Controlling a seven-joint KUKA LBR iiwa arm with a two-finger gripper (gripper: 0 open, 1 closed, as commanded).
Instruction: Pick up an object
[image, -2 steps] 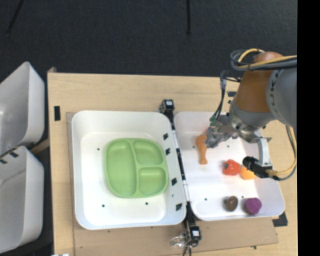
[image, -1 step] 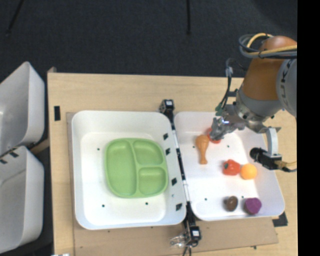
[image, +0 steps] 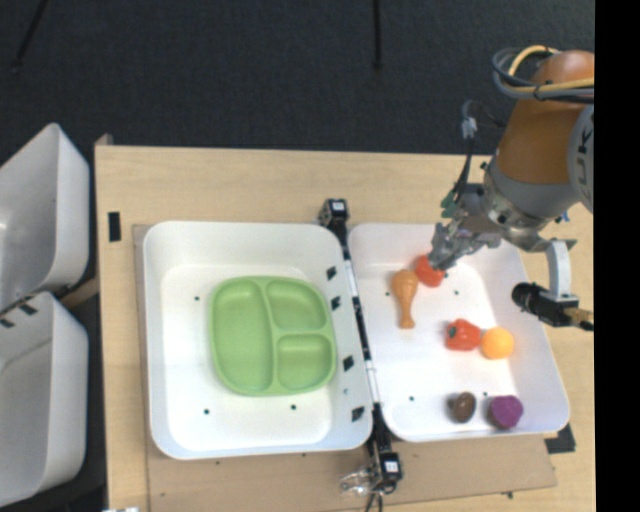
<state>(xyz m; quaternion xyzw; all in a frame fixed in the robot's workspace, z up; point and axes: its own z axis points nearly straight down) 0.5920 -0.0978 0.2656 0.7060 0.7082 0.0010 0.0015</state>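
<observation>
My gripper (image: 444, 252) hangs over the upper middle of the right bin (image: 400, 240), its tip right at a small red round object (image: 431, 272). Whether it grips that object cannot be told from this angle. A tan drumstick-shaped toy (image: 405, 296) lies just left of the red object, touching it or nearly so. Further toward the front right lie a red pepper-like piece (image: 461, 335) and an orange ball (image: 497, 343) side by side. Near the front edge sit a brown piece (image: 461, 406) and a purple piece (image: 506, 411).
The left bin (image: 170, 250) holds a green divided plate (image: 270, 333). A black ridge with clips (image: 352, 300) separates the two bins. A black fitting (image: 540, 298) sticks in over the right bin's right rim.
</observation>
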